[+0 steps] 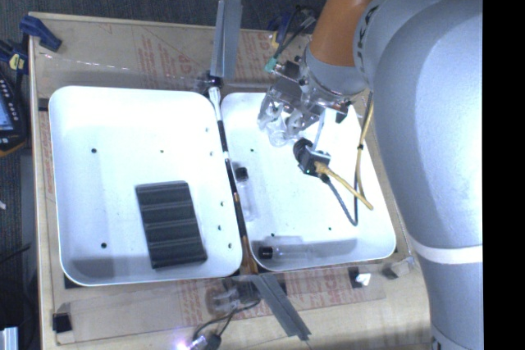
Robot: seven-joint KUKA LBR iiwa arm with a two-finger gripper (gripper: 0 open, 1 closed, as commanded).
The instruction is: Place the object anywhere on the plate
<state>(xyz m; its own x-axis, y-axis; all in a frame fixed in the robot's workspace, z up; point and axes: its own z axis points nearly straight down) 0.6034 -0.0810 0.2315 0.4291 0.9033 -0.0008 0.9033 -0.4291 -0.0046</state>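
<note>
We see the grey arm taking up the right side of the camera view, its orange band above the wrist, reaching in over the right bin. The bench under it carries the two white bins side by side. The left bin and the right bin touch along a shared dark divider.

In the left bin a dark ribbed slab lies flat near the front wall, slightly skewed, its long side running front to back. We take this as the plate.

The gripper hangs over the back left part of the right bin, near the divider. It looks pale and blurred. We cannot tell how far it is open, nor whether it has hold of anything.

A small dark object sits in the right bin just beside the divider, apart from the gripper and well apart from the slab; too small to identify
</note>
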